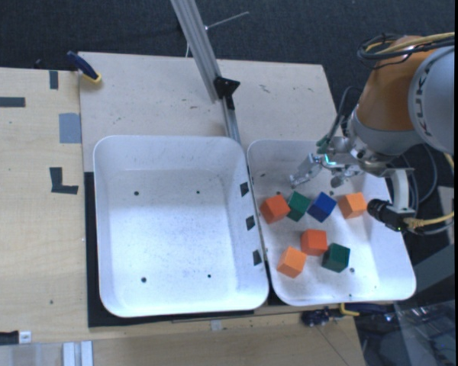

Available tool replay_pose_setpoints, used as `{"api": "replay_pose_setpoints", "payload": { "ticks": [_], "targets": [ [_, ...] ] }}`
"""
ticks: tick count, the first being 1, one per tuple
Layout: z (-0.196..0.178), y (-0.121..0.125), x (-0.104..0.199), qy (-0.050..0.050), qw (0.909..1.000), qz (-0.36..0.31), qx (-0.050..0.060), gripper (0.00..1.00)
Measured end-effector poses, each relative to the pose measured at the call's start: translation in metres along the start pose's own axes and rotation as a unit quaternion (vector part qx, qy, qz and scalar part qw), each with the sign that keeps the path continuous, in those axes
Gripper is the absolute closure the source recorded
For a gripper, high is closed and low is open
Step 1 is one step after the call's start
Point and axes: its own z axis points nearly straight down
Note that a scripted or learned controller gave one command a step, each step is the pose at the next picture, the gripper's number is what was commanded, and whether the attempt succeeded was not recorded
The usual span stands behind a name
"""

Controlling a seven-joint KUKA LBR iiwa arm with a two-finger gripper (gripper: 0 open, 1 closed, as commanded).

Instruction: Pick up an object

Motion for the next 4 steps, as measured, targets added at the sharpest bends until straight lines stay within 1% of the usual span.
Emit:
{"api": "replay_pose_setpoints", "payload": {
  "ticks": [1, 2, 3, 4],
  "targets": [
    [-0.002, 0.001, 0.0, -0.001, 1.0, 0.0, -0.002, 0.0],
    [0.062, 0.003, 0.0, -0.001, 1.0, 0.0, 0.001, 0.0],
    [0.085, 0.01, -0.001, -0.002, 0.9999, 0.0, -0.013, 0.0],
    [0.077, 0.01, 0.001, -0.001, 0.9999, -0.001, -0.013, 1.0]
  ]
}}
